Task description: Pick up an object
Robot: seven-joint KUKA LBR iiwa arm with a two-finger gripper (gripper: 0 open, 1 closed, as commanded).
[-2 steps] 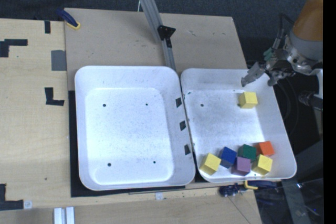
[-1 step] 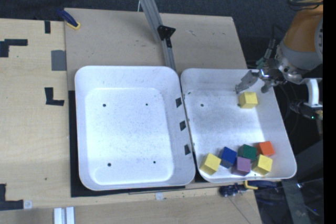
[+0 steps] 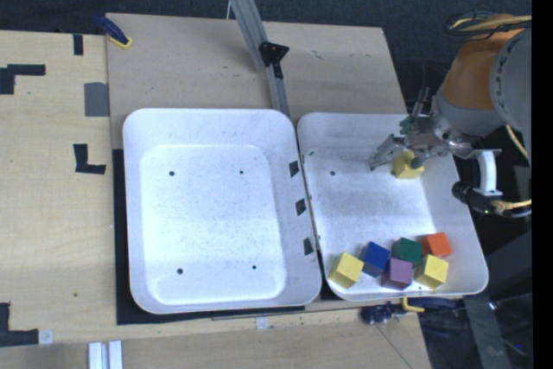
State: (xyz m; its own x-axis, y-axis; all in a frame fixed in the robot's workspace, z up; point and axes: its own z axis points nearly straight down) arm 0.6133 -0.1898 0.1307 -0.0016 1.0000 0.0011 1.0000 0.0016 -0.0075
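Blocks (image 3: 395, 262) crowding right bin's (image 3: 346, 194) near edge

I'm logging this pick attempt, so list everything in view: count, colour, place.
White bins: 2, side by side on the bench; left bin, right bin.
Yellow block at the gripper: 1, between the fingers, over the right bin's far part.
Yellow blocks: 2, near edge of the right bin; one at the cluster's left end, one at its right end.
Blue block: 1, in the cluster.
Green block: 1, in the cluster.
Purple block: 1, in front of the green one.
Orange block: 1, cluster's far right.
Metal pole: 1, grey, slanting above the bins.
Arm: 1, grey with orange band, at right.
Gripper: 1, shut on the yellow block.
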